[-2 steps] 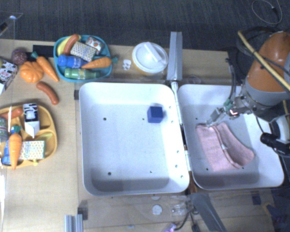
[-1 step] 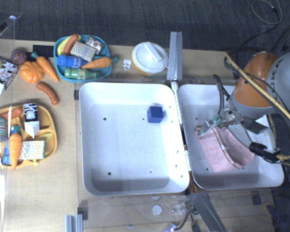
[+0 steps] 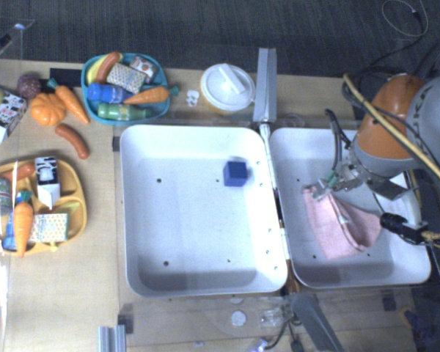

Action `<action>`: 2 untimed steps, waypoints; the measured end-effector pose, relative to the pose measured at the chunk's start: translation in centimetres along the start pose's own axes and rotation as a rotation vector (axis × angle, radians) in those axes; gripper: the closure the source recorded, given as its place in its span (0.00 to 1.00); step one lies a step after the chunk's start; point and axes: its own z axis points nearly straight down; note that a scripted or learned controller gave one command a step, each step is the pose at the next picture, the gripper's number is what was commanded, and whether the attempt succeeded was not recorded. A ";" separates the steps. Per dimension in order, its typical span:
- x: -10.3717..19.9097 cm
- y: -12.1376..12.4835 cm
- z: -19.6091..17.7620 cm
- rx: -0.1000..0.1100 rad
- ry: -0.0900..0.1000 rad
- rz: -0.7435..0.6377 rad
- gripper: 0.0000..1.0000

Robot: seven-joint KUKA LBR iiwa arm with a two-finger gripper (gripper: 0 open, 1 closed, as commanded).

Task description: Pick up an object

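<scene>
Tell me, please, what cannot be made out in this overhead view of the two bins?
- Gripper: too small and blurred to tell whether the fingers are open or shut on the pink cloth.
- Pink cloth: its right part is hidden under the arm.
- Toy food packets in the yellow tray: labels too small to read.

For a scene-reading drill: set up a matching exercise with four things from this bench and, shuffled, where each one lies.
Things:
1. blue cube
2. pink cloth
3. white lid
4. orange pumpkin

Places:
A. in the right bin
B. on the bench, left of the blue bowl
C. in the left bin
D. behind the bins, near the divider

Pairs: 1-C, 2-A, 3-D, 4-B
</scene>
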 end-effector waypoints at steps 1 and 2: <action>-2.1 -1.8 -2.8 0.007 0.002 0.003 1.00; -2.6 -5.2 -0.3 0.008 0.004 -0.073 1.00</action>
